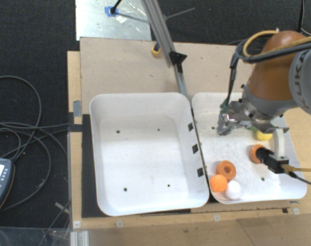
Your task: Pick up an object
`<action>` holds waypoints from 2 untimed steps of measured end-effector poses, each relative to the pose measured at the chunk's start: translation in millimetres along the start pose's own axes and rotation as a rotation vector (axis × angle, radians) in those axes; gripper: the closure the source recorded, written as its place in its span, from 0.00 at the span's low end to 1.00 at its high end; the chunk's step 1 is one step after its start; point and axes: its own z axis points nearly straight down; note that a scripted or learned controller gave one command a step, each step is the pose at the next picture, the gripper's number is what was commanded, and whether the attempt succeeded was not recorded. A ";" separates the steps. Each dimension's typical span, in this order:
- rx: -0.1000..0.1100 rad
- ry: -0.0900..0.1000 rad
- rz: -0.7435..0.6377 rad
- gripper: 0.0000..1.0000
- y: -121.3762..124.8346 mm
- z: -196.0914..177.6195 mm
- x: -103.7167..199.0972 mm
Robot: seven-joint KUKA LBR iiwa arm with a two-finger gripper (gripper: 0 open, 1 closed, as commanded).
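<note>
Orange ring (226, 168) lies in the right bin (294, 191), near its front edge, touching an orange ball (218, 183) with a white ball (233, 189) just beside. The gripper (225, 124) hangs over the bin's rear area, well apart from the ring; whether it is released or clenched cannot be told. Recommended procedure: centre above one object, descend vertically, and avoid the clustered neighbours. A yellow piece (264, 135) sits under the arm.
</note>
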 end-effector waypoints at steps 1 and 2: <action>0.000 0.000 0.001 1.00 -4.2 9.1 49.3; 0.000 0.001 -0.002 1.00 -15.9 8.4 112.3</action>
